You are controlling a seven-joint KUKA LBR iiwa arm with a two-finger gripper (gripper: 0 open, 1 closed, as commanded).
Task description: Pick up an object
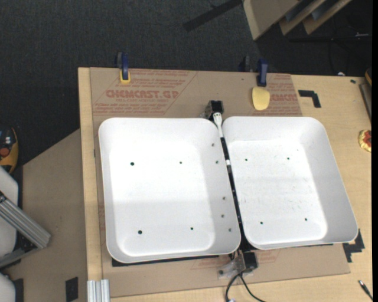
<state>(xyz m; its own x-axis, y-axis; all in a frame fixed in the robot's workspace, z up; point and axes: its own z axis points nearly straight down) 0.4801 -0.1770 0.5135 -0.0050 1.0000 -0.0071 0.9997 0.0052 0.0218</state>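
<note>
1. Dark grey carpet (59, 35) surrounds a brown board bench top (177, 88) printed with red lettering, and the two shallow white plastic bins lie side by side on it.
2. I cannot tell whether the gripper is wide, narrow or holding anything.
3. I also cannot tell which object is the one to be picked up. The floors of the left bin (118, 177) and the right bin (331, 177) show small black dots, and the right floor is faintly speckled.
4. A thin black strip (227, 171) runs between the inner rims of the bins, which nearly touch.
5. A small black fitting (214, 108) sits at the far end of that strip. A second black fitting with a trailing cable (245, 262) sits at the near end.
6. A pale yellow rounded piece (260, 98) lies on the board just beyond the far rim of the right bin, right below a blue clamp (262, 69).
7. Another blue clamp (123, 61) grips the far edge of the board near its left corner.
8. A small orange-red thing (365, 139) sits at the right edge of the board, too cut off to identify.
9. A silver aluminium rail (23, 221) lies off the board at the left.
10. Light wooden pieces (295, 17) fill the upper right corner.
</note>
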